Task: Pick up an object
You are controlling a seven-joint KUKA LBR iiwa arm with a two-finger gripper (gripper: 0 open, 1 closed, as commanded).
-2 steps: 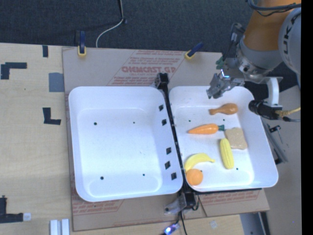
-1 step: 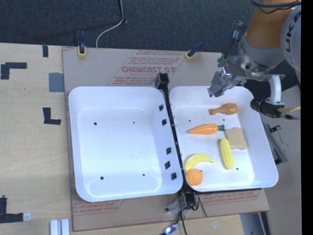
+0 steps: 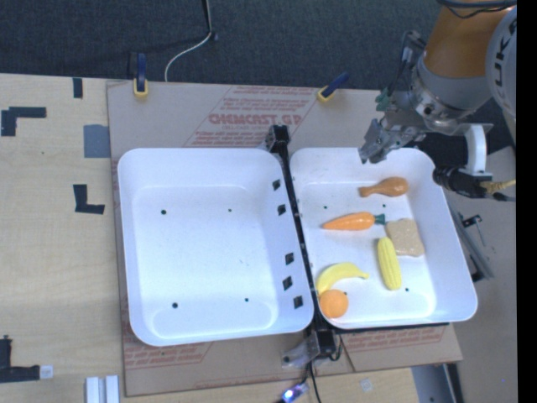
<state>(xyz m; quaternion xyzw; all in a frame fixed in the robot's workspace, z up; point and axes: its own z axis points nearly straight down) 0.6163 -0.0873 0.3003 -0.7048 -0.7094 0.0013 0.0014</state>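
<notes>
White right bin holds drumstick, carrot, bread, corn, banana, orange. Tool poised at bin's 12 o'clock rim, above drumstick, holding nothing; finger spread cannot be told.

A single camera sat fixed above the bench, looking down at a slant from the near side toward the dark far wall. It stood far enough back to take in both white bins, the left bin and the right bin, whole. The arm entered at the upper right corner, cut off by the frame.
</notes>
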